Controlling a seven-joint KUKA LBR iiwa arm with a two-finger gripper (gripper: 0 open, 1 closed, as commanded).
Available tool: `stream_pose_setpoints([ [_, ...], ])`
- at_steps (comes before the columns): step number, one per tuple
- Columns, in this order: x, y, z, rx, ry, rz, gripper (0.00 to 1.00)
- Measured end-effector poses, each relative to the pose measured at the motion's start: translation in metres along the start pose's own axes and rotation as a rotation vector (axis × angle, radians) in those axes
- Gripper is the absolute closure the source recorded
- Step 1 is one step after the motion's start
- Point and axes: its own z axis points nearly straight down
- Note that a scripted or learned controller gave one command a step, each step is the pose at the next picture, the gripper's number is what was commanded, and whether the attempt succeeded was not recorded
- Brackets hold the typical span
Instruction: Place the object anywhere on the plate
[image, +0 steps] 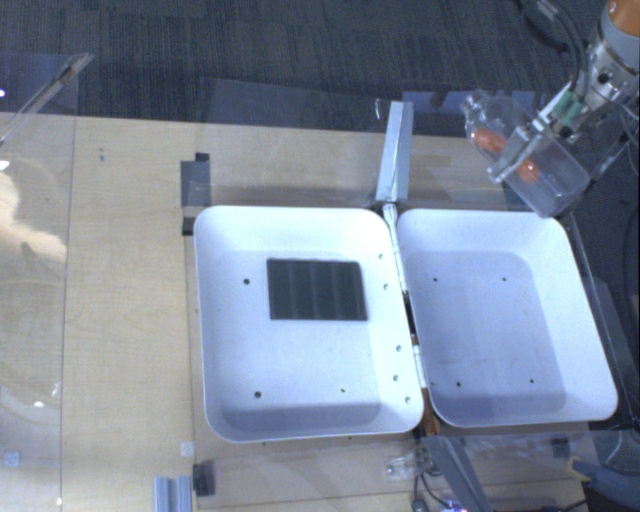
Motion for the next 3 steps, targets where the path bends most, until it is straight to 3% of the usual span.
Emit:
stream_pose_setpoints([
  [1, -0.0510, 0.0337, 0.0126, 0.005, 0.005, -0.245, 1.00],
  [2, -0.0535, 0.0359, 0.0112, 0.003, 0.004, -0.408, 1.00],
  [3, -0.0534, 0.0360, 0.0111, 0.003, 0.004, -0.409, 0.00],
])
